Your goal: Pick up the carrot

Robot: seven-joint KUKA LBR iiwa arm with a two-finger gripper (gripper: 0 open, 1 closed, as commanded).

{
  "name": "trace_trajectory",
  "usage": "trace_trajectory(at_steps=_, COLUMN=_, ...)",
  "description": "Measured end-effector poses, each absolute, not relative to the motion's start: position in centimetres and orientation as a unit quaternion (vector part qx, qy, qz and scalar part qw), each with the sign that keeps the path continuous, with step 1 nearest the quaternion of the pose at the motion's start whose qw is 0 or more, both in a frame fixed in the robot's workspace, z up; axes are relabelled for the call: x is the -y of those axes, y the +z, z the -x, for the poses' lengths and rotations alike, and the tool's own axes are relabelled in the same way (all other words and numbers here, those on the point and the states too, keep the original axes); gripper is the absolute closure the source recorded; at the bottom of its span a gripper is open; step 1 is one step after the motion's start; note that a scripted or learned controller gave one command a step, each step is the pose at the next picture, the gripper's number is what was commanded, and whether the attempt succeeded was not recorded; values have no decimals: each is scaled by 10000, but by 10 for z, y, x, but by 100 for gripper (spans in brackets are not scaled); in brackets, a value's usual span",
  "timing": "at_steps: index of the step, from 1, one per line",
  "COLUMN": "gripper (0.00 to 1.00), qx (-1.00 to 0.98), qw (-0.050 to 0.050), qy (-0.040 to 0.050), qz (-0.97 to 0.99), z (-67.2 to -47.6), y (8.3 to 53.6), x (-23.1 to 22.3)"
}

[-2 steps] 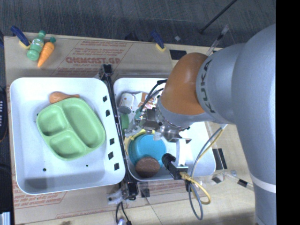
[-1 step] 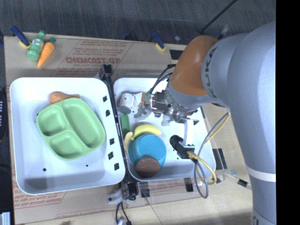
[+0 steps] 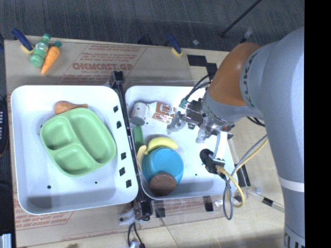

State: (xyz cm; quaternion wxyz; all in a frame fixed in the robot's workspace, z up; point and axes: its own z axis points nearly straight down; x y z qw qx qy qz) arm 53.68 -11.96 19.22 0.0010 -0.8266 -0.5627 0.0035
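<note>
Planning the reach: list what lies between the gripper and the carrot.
Camera view: from the gripper toward the carrot, a small can, the black bin divider, then bare cardboard.

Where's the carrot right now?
The small orange toy carrot lies outside both bins, on the brown cardboard at the camera view's top-left corner, touching a green toy bottle, above the left white bin.

Red print read "CHEMCAST GP" on the brown protective sheet [image 3: 98, 61] covering the desk, just behind the left bin. Smaller red lines ran above and below that name, too fine to read. The small packet [image 3: 161, 112] in the right bin carried red markings, none legible.
</note>
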Motion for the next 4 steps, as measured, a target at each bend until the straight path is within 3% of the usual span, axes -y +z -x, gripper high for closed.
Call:
trace_trajectory(at_steps=1, gripper=0, qx=4801, qw=53, qy=43, qz=8772, z=-490, y=190, x=68)
trace_trajectory(at_steps=2, gripper=0, qx=4615, qw=50, qy=53, qz=8871, z=-475, y=190, x=-53)
trace_trajectory(at_steps=3, gripper=0, qx=4996, qw=30, qy=33, qz=8663, z=-525, y=191, x=-96)
trace_trajectory(at_steps=4, gripper=0, qx=3308, qw=27, qy=52, qz=9437, z=-568, y=161, x=-142)
